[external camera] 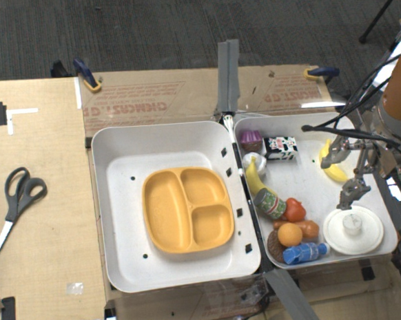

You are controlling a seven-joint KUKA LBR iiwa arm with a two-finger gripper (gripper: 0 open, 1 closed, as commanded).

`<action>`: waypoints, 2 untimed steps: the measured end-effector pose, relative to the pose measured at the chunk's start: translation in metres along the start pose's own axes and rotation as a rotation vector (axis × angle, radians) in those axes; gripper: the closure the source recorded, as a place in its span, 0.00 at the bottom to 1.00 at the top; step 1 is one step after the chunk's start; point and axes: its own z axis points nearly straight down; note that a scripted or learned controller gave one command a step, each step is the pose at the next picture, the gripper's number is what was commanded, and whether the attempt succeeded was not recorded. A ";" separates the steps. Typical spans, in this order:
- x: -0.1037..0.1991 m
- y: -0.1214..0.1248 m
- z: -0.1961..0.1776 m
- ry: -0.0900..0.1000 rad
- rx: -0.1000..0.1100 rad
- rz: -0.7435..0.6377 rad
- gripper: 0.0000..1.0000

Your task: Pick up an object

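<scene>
My gripper (342,173) hangs over the right side of the right bin (311,181), its two fingers spread open. A small yellow fruit (335,172) lies in the bin right by the upper finger (332,155), partly hidden by it; I cannot tell if they touch. A white round lid (352,229) sits just below the lower finger (352,193). Along the bin's left side lie a purple item (250,138), a black-and-white carton (280,148), a banana (255,176), a green can (269,203), a red tomato (295,210), an orange (289,234) and a blue bottle (304,252).
The left bin (120,196) holds a yellow divided plate (188,208). Scissors (17,198) lie on the wooden bench at the far left. A grey bar (228,74) and blue clamps (86,74) stand behind the bins. Cables trail from the arm at the right.
</scene>
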 end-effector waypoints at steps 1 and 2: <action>0.024 -0.059 0.164 -0.017 0.004 0.071 0.00; -0.087 -0.025 0.167 -0.004 0.000 0.092 0.00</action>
